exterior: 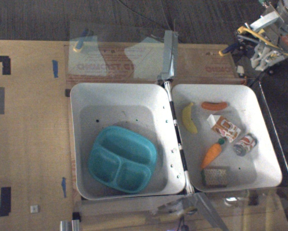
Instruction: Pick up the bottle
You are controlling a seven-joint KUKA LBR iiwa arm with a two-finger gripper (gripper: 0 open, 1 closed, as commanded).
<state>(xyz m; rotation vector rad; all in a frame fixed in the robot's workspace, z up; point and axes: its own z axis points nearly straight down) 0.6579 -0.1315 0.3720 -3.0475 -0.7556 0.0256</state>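
Bottle (244,144): you find it in the right bin (271,143), toward that bin's right wall, lying on its side. It is small and clear-looking with a red and white label; its cap end is too blurred to tell.

Nearest neighbour: a red and white packet (225,127) lies just beside the bottle, up and to its left, flat and roughly square, tilted on the bin floor. You cannot tell whether the two touch.

Carrot (213,154): an orange toy carrot with a green top sits left of the bottle, tapering down to the left. Its green end points toward the packet.

Sponge (215,176): a speckled rectangular block, grey-green, rests near the front wall, below the carrot.

Banana (189,118): yellow, curved, smooth, lying close to the bin's left wall.

Sausage (214,106): a glossy orange-red sausage shape lies along the back of the bin, above the packet.

Left bin (86,100): it holds a teal divided plate (123,159), rounded at the corners, with three compartments, lying tilted across the floor.

Gripper (264,44): you see it at the upper right, outside the bins and well apart from the bottle, a cluster of white, yellow and dark parts. Whether its fingers are spread or pressed together, you cannot tell.

Bench (28,143): tan board with blue tape marks and black corner marks; clear plastic sheeting lies behind the bins.
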